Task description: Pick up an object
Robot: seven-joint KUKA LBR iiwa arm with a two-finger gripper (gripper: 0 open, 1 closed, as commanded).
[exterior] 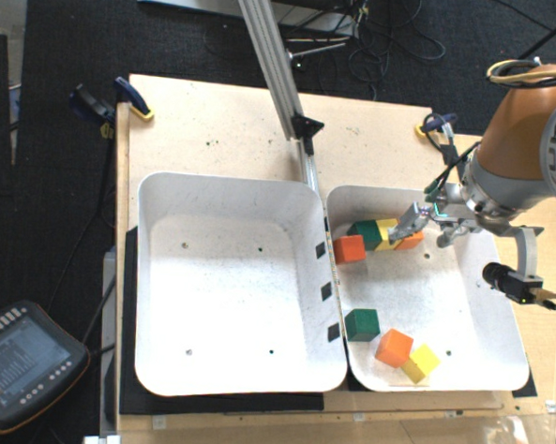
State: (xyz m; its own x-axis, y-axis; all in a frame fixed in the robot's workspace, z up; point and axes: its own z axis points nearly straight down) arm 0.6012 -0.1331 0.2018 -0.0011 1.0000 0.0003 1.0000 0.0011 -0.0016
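Gripper (411,226) is down in the right bin (497,319), tips right at the top cluster where an orange block (350,250), green block (364,233) and yellow block (386,231) touch. You can't tell its state from this angle. Looks like it's lining up on that crowded pile.

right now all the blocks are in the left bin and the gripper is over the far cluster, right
Not quite: the camera view shows the blocks in the right bin, not the left. The rest holds: the gripper is over the far cluster.
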